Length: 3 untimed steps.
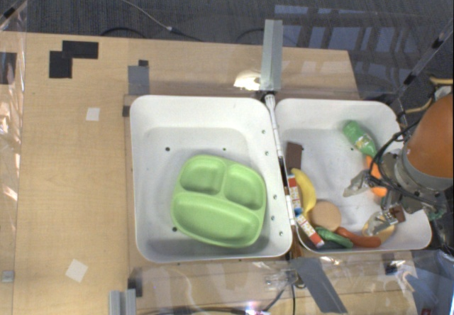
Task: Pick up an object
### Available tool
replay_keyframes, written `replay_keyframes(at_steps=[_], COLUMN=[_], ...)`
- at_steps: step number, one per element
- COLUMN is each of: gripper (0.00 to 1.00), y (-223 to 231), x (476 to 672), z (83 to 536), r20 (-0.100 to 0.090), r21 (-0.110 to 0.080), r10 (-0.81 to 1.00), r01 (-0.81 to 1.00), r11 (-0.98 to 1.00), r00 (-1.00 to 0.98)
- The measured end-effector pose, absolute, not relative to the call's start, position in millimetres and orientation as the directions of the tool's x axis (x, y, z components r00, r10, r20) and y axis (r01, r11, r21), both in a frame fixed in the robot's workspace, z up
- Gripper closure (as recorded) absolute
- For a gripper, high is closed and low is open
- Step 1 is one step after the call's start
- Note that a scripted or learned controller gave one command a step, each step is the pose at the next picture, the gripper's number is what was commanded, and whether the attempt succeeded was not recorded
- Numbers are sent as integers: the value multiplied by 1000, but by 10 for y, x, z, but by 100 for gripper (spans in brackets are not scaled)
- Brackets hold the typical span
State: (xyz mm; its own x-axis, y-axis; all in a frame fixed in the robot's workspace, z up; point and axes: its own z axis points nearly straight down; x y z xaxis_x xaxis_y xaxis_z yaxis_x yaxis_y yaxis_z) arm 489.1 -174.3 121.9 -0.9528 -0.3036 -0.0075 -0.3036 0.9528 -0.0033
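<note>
Gripper (370,201) hangs over right bin's (333,111) right side w/ fingers spread wide, nothing between them, prob. poised for a grab. Candidates crowd the front edge: banana (306,190), round brown item (327,216). Green bottle (360,137) lies nr back corner. Green tray (220,200) fills left bin (152,186).

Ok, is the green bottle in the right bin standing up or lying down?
Lying down. The green bottle rests on its side near the right bin's far corner, its length running diagonally across the floor.
</note>
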Motion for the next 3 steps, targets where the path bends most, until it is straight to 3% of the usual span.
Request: replay_keyframes(at_steps=[1, 2, 3], gripper=[0, 100, 100], y=[-1719, -1709, -1655], x=[5492, 5549, 5977], z=[904, 1055, 2781], r20=[-13, -30, -23], r21=[-8, -15, -15], r10=[-341, -340, -382], r01=[-341, -340, -382], r11=[940, 940, 924], r00=[-940, -940, -924])
